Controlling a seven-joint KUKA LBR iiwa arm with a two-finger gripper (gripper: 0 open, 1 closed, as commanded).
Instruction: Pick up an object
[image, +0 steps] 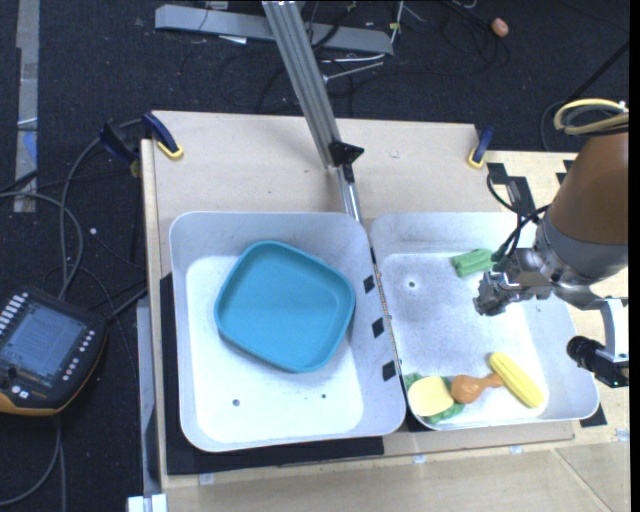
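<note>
A: Where the arm reaches in from the right, what are the gripper's (490, 297) fingers doing?

B: I cannot tell whether they are open or closed; they are dark and blurred, over the right bin (420, 245), just near of a green block (469, 262).

A: And other objects?

B: A yellow corn cob (518, 379), an orange pear-shaped toy (472, 386) and a yellow slice (430, 396) on something green lie along that bin's near edge. A blue square plate (286, 305) fills the left bin (195, 300) on the table (250, 165).
</note>
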